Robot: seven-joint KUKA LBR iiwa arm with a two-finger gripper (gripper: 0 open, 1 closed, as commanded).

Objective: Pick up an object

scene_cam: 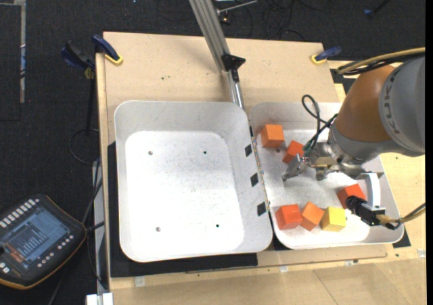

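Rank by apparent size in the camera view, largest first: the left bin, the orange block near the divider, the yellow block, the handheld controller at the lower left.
1. Left bin
2. Handheld controller, partly cut off by the edge
3. Orange block and yellow block: too alike to rank.

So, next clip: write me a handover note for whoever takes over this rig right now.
Gripper: low in the right white bin, fingers too small to read; nothing seen held.
Objects, all in the right bin: orange cube at the top, small red-orange block beside the gripper, red block by the wrist, and a front row of red-orange cube, orange cube, yellow cube.
Done: no pick visible.
Left: grasp and lift one.
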